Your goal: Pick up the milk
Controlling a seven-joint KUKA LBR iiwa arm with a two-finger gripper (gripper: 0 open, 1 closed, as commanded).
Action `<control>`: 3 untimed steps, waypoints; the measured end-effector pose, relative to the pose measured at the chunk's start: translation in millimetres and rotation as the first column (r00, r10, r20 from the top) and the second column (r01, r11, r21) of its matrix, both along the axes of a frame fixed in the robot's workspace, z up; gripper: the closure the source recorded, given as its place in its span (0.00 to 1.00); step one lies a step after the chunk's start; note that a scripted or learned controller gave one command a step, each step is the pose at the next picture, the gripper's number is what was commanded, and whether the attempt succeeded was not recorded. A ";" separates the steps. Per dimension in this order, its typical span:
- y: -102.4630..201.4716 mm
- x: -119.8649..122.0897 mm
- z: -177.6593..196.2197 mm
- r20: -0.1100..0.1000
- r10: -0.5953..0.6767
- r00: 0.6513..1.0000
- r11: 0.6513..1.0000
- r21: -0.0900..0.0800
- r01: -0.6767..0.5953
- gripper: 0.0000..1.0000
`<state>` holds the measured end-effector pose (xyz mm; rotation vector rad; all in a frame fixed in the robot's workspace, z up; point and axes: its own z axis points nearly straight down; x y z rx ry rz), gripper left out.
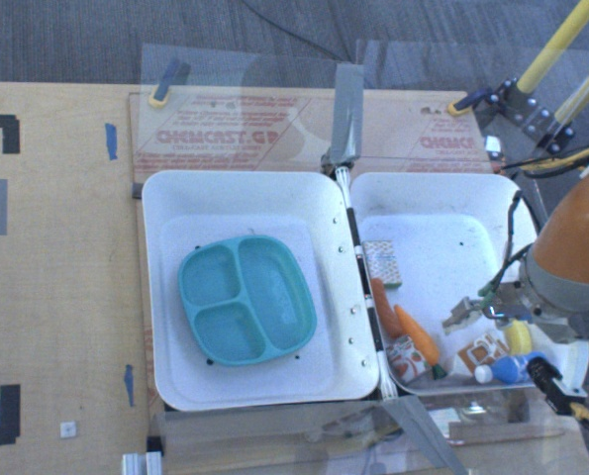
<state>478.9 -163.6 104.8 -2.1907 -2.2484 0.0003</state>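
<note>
In the camera view the step in hand looks like the approach, nothing lifted yet; the gripper [475, 310] hangs over the right bin [428, 198] near its front right corner, and whether it stands wide or narrow I cannot tell. The milk [406, 358], a small red and white carton, lies on the floor of the right bin by its front left corner, beside the carrot [416, 333]; it sits left of and a little nearer the front than the gripper, apart from it. The next move likely calls for shifting left over the carton, then descending without catching the carrot.
</note>
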 end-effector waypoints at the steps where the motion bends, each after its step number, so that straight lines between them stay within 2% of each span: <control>1: 3.2 0.7 9.2 0.003 0.110 0.994 0.994 -0.003 -0.110 0.00; 2: -15.8 0.8 5.2 0.003 0.157 0.988 0.988 -0.003 -0.157 0.00; 3: -7.1 0.5 28.2 0.004 0.199 0.980 0.980 -0.004 -0.199 0.00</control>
